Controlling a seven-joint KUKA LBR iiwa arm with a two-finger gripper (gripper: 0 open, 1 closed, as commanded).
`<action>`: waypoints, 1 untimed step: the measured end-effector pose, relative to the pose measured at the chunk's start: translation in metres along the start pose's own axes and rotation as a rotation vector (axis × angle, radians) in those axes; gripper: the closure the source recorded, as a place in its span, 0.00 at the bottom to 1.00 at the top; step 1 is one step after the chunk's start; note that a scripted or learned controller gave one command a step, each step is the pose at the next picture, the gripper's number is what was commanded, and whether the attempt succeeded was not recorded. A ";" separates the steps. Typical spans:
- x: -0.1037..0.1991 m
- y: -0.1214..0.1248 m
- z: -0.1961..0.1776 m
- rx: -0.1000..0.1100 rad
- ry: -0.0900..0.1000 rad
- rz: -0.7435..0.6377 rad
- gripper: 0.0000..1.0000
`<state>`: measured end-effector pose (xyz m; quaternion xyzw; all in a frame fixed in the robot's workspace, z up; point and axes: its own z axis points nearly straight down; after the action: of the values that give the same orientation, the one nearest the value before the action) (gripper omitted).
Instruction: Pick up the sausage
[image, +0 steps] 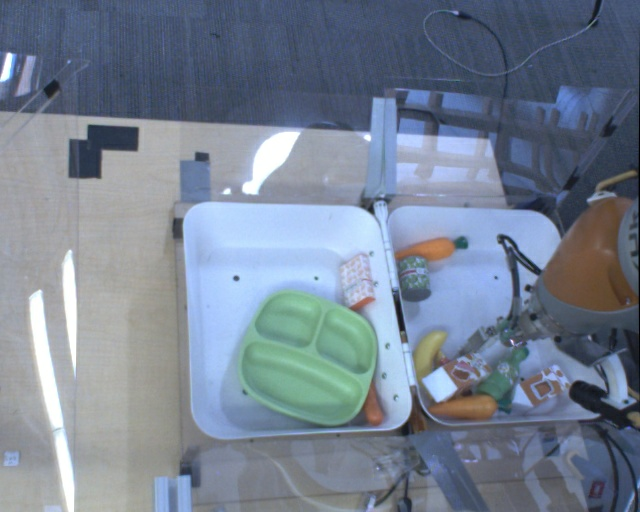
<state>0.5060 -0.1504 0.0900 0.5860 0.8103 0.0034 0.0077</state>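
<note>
Gripper (510, 338) low over right bin (470, 300) at 5 o'clock; grip state can't tell; sausage (372, 405) in left bin (215, 300).

left bin (215, 300): holds a green divided plate (308, 357), tilted, resting toward the wall shared with the right bin.
snack packet (356, 280): just above the green divided plate, against the shared wall.
sausage (372, 405): reddish-orange, lying at the green divided plate's lower right edge, partly tucked under it.
right bin (535, 235): beside the green divided plate's bin.
carrot (430, 249): up and right of the plate, in the right bin.
small can (414, 278): just below that carrot.
banana (430, 351): right of the plate, across the wall.
gripper (500, 340): low over clutter beyond the banana.
</note>
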 end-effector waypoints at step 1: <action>0.026 -0.002 -0.007 -0.001 -0.011 0.170 0.00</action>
<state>0.4960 -0.1259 0.0970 0.6526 0.7576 0.0012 0.0121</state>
